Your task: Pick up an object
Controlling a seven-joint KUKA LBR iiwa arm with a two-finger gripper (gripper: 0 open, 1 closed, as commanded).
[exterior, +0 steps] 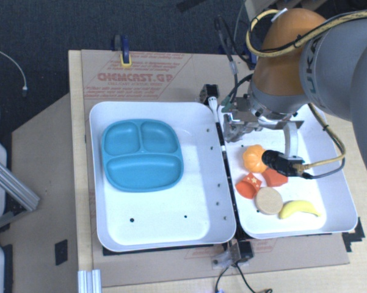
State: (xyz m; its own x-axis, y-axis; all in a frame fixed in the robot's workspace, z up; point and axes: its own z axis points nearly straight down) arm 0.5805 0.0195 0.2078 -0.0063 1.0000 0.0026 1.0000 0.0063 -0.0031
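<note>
Gripper (pixel 234 127) hangs over the far left corner of the right bin (pixel 331 185), close to the wall it shares with the left bin (pixel 171 215). Claw state: cannot tell whether it is spread or pressed together, since the wrist hardware covers it from this angle. Grey arm (pixel 342 60) comes in from the right, with the orange band (pixel 287 38) just above the wrist.

Candidates for picking all lie in the right bin, clustered in its left half:
- orange fruit (pixel 253 158), round, nearest the gripper, just below it in the view; contact looks unlikely, but the gap is hard to read.
- red piece (pixel 275 177), beside the orange fruit on its lower right.
- second red piece (pixel 247 187), near the dividing wall, below the orange fruit.
- tan disc (pixel 269 201), lying flat, touching or nearly touching both red pieces.
- yellow banana (pixel 298 209), just right of the tan disc, near the bin's front edge.

The left bin holds a blue divided plate (pixel 142 154) with three compartments, lying flat in its far half. Both bins rest on a cardboard sheet (pixel 134 75) with red print, and a blue clamp (pixel 123 46) sits on its far edge.
</note>
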